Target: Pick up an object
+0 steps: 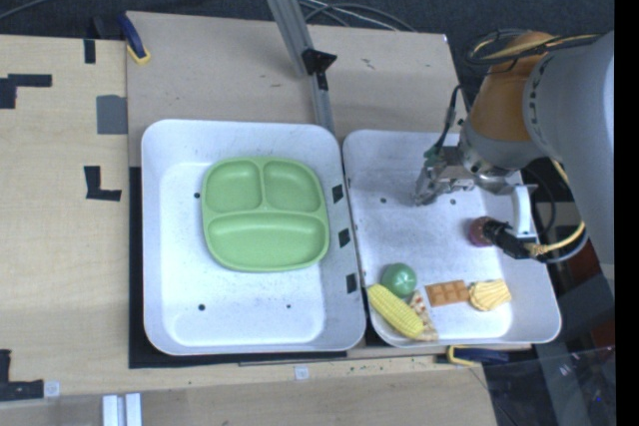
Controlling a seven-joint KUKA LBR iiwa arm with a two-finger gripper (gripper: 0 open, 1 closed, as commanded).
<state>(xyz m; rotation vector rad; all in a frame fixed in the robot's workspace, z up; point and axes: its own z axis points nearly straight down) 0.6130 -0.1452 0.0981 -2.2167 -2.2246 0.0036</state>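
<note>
The arm [544,115] reaches in from 3 o'clock, and its jaws [431,187] hang low over a bare patch at about 11 o'clock in the right bin [374,155]. They are small and dark here, so I cannot tell if they are open or closed, and I see nothing between them. The toys to pick from lie well apart from the jaws, down along the 6 o'clock side of that bin: a yellow corn cob [397,311], a green ball [399,278] touching it, an orange waffle piece [446,293], and a small yellow toy [490,294]. A dark red thing [483,231] sits at 3 o'clock, by the arm. The left bin [165,214] holds a green plate [266,214]. I think the arm is at the reaching step, with nothing picked yet. Next, it likely needs to move toward 6 o'clock, line up over one toy, go down, and close.
</note>
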